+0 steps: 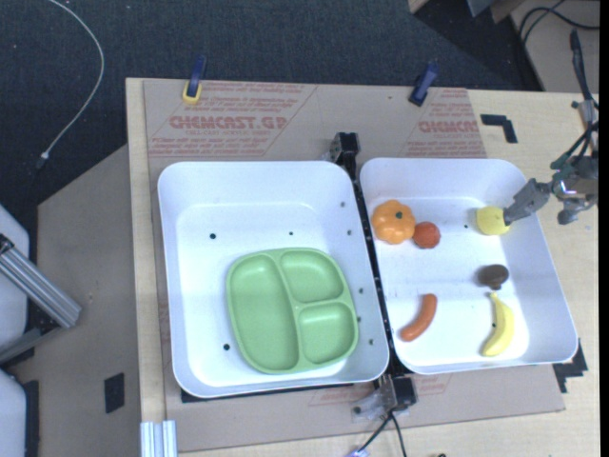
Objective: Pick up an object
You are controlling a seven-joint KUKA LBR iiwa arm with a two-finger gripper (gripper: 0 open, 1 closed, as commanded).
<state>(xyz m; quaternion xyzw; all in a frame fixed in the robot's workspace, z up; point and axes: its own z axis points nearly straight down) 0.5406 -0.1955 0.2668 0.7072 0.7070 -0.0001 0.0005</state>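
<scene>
Yellow lemon-like object sits upper right of frame in right bin, touching gripper tip on its left; finger state: cannot tell.

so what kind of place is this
Probably a robot lab test bench: two white bins on a protective board clamped to the table, toy food like a banana and a green divided plate, and loose cables on dark carpet.
</scene>
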